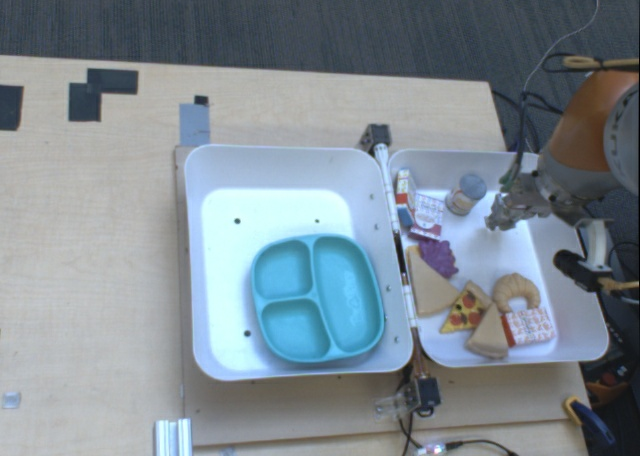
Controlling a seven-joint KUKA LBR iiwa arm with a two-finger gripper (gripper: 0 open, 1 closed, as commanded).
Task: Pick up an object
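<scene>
Right bin (575,349) holds the pickable stuff, all loose, none in the pincer. Croissant (517,289), tan, curved, sits near the bin's front right, touching a red-and-white checked packet (530,324) just below it. Pizza slice (462,310), flat wedge with red dots, lies beside a plain tan wedge (432,289) on its left and another tan wedge (489,336) on its right. Purple crumpled piece (438,256) above those, soft-looking, shape hard to read. Small round can (466,194), grey top, tan side, stands toward the back. Red-printed white pack (428,212) and a thin upright bottle (403,187) hug the bin's left wall; labels too small to read.

Pincer (505,212) hangs over the bin's back right, grey metal, above bare bin floor, near the can but apart from it. Fingers blurred against the wrist; cannot tell whether they are spread or closed. Arm cut off by the right edge, orange band (585,119) partly showing.

Left bin (200,244), white, rounded corners, carries a teal three-compartment plate (345,289), glossy plastic. Both bins sit on a pale wood desk (90,274).
</scene>
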